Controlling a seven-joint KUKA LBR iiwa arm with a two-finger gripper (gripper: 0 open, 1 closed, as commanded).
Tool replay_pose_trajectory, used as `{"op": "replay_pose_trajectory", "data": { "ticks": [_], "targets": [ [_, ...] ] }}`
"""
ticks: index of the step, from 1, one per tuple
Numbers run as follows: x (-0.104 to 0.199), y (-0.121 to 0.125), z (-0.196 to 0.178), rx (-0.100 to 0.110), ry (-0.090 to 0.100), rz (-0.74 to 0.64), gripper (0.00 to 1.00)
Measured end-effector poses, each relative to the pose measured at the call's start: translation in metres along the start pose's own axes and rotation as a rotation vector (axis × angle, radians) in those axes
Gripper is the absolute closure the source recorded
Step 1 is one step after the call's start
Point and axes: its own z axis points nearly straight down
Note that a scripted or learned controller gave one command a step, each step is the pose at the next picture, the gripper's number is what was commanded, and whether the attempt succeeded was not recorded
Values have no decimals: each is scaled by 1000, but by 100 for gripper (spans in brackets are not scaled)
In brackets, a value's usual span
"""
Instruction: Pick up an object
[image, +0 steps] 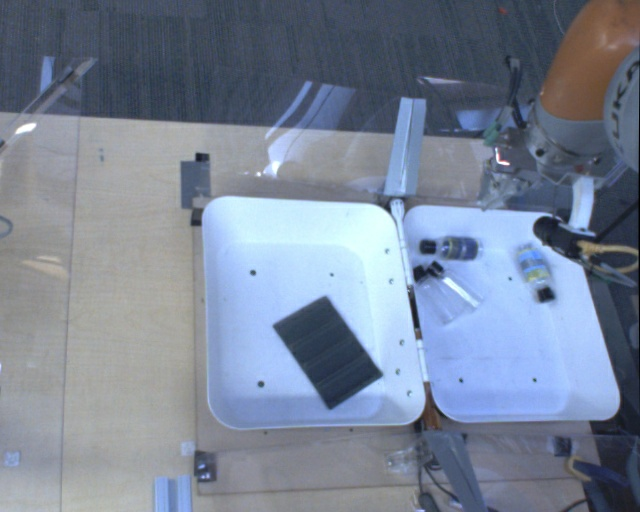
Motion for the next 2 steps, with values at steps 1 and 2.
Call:
{"op": "replay_pose_trajectory", "data": {
  "ticks": [1, 2],
  "targets": [
    [-36, 16, 22, 18, 2, -32, 100],
    [10, 9, 86, 22, 4, -20, 100]
  ]
}}
